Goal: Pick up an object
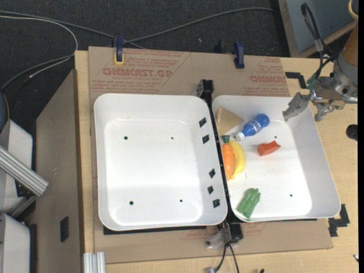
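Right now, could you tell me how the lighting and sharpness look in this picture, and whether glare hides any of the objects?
In the camera view, light is even and soft; the white bins are bright but not blown out, and no glare hides anything. The blue bottle, red block and green toy cast only faint shadows. The claw at the right bin's rim looks slightly soft.

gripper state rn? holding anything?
Gripper: open, holding nothing, above the right bin's upper right corner.
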`<state>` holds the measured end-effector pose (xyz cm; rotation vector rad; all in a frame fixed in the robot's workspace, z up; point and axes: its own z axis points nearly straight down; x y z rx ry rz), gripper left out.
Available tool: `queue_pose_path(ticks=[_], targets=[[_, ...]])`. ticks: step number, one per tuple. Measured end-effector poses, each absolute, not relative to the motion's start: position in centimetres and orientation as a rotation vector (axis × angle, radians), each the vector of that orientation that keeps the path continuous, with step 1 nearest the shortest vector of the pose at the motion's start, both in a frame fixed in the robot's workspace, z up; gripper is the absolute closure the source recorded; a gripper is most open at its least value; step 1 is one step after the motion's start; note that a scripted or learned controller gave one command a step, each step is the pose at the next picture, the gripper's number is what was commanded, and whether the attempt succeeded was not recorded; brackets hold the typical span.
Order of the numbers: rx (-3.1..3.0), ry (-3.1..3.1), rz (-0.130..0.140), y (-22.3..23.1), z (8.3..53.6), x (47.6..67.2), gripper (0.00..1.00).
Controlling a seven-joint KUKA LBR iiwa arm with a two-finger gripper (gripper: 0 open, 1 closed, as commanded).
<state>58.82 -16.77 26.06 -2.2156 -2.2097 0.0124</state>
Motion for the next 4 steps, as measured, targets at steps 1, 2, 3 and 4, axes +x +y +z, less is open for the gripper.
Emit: queue_pose_path(ticks=[1, 2, 3, 4], targets=[[-2.22, -2.221, 0.0, -16.7, 26.8, 59.0, 0.0], [-2.216, -2.217, 0.005, -16.3, 20.6, 59.1, 0.0], [-2.216, -2.216, 0.006, -16.1, 14.5, 58.4, 0.0], [-2.217, -2.217, 0.004, -16.0, 9.2, 58.3, 0.0]])
